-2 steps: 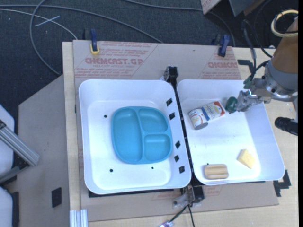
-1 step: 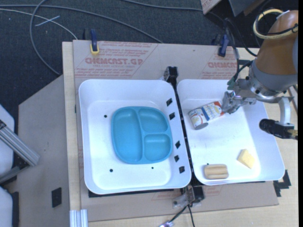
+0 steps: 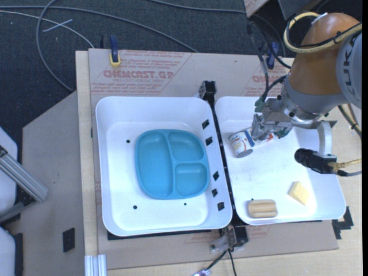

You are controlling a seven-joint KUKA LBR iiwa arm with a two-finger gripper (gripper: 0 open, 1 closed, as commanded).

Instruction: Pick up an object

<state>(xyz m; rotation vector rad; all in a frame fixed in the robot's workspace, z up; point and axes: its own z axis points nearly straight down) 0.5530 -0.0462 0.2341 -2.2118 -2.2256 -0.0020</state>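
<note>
Your gripper [image 3: 260,132] hangs low in the right bin [image 3: 328,211], just beside a small can [image 3: 240,144] lying on its left. You cannot tell its state from here. Nearer you lie a bread roll [image 3: 261,209] and cheese wedge [image 3: 299,192]. A blue plate [image 3: 172,164] fills the left bin [image 3: 115,154].

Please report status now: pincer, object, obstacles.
Pincer low in right bin, beside small can. Can lies on bin floor. Bread roll and cheese wedge apart, near front.
</note>
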